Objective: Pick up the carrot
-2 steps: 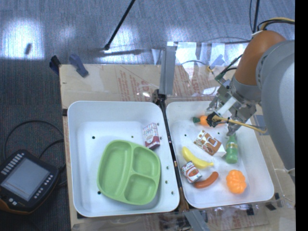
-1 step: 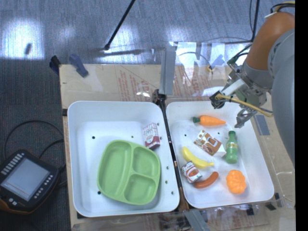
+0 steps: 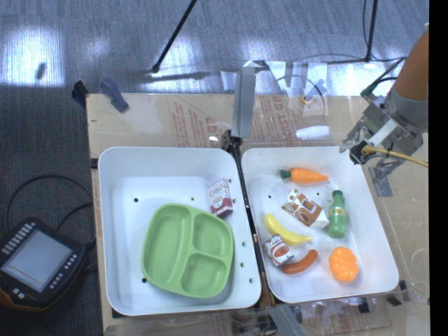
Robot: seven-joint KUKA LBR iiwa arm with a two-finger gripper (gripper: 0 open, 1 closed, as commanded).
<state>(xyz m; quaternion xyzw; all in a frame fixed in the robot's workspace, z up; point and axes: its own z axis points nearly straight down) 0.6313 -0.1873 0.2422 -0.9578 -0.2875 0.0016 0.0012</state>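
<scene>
The carrot (image 3: 304, 176) is orange with a green top at its left end. It lies flat in the far part of the right bin (image 3: 387, 257), with nothing resting on it. My gripper (image 3: 378, 165) hangs over the bin's far right corner, to the right of the carrot and slightly beyond it, well apart from it. Nothing hangs below the gripper.
Nearer in the right bin lie a snack carton (image 3: 303, 208), a green bottle (image 3: 337, 214), a banana (image 3: 283, 229), a small can (image 3: 278, 250), a sausage (image 3: 301, 262) and an orange fruit (image 3: 343, 263). The left bin (image 3: 105, 187) holds a green divided plate (image 3: 187, 249) and a small carton (image 3: 220, 197).
</scene>
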